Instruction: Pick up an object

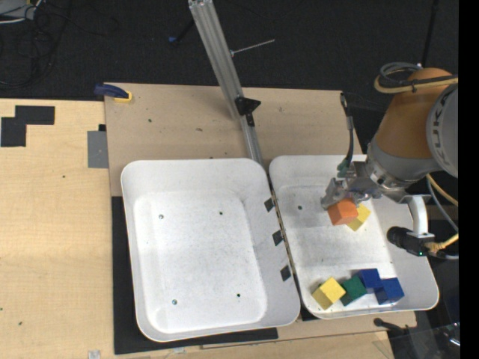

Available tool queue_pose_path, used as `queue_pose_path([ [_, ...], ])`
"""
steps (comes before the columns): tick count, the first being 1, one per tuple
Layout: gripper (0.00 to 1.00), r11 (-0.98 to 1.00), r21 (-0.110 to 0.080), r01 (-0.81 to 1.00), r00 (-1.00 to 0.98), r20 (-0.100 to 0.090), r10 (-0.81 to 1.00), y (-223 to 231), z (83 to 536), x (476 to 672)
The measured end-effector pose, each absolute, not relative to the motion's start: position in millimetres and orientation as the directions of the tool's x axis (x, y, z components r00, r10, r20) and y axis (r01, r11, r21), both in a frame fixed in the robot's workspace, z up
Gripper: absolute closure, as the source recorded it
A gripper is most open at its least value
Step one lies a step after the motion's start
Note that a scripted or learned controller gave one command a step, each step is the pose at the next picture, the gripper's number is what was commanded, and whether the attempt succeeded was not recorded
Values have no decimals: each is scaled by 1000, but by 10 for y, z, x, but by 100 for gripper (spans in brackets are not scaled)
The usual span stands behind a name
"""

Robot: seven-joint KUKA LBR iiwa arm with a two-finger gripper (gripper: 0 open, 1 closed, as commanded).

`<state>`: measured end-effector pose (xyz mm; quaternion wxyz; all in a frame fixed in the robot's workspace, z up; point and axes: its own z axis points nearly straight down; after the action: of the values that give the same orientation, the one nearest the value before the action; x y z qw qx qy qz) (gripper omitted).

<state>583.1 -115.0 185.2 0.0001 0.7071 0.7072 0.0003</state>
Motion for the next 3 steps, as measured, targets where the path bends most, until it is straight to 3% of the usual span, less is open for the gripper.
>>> queue_pose_path([
  [1,100,1,1,1000,-1,0,1000,-1142,2272,5844],
  [3,100,4,-4,1000,-4,3,1000,-126,2396,5903],
])
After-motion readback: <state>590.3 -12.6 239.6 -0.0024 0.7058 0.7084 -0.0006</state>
